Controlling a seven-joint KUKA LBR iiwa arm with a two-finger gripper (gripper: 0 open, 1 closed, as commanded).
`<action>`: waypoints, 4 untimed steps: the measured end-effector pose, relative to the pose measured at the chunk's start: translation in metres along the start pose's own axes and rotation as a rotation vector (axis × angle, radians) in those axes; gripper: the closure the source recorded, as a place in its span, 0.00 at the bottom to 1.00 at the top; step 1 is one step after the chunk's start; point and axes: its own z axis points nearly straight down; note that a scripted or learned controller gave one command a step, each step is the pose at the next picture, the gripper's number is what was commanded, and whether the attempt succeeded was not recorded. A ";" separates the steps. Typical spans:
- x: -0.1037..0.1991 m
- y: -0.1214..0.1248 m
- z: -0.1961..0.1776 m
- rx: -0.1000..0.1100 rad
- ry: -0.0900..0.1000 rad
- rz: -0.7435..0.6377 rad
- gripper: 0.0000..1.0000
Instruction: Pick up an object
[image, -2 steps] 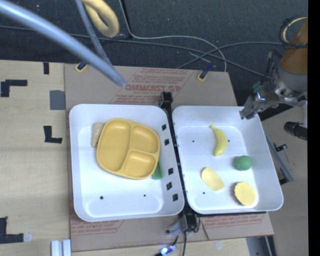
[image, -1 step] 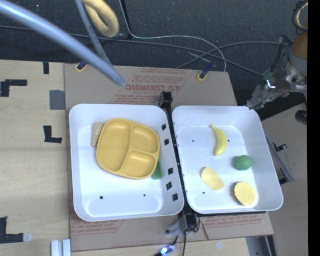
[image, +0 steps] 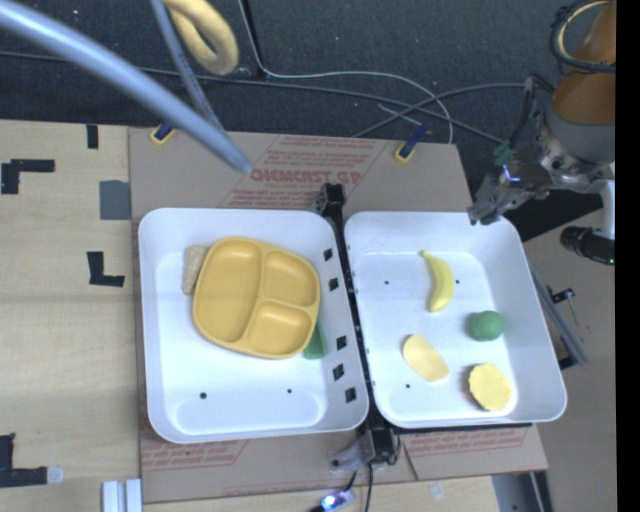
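1. The gripper (image: 487, 208) sits up at the far right corner of the right bin (image: 530, 300), just outside its rim. It is not over any toy yet. I cannot tell if the fingers are spread or pressed together, because they look dark and small from here. Nothing can be seen between them.

2. The things to pick lie loose in the right bin. There is a yellow banana (image: 438, 281), a green ball (image: 486, 325), a pale yellow slice (image: 425, 357) and a round yellow piece (image: 489, 387). They lie flat on the white floor of the bin, apart from each other.

3. The banana is nearest the gripper, so I think it is the easy one to go for.

4. The round yellow piece lies close to the near rim. The rim could get in the way there.

5. The left bin (image: 160, 330) holds a big yellow tray (image: 256, 297). A tan piece (image: 193, 268) and a green bit (image: 315, 344) peek out from under its edges, so they would be hard to grab.

6. The far part of the right bin is bare white floor, with good room to come down.
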 end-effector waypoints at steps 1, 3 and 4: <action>0.052 -0.018 0.003 0.002 0.001 -0.001 1.00; 0.162 -0.042 0.012 0.002 0.001 -0.002 1.00; 0.215 -0.061 0.025 0.003 0.000 -0.002 1.00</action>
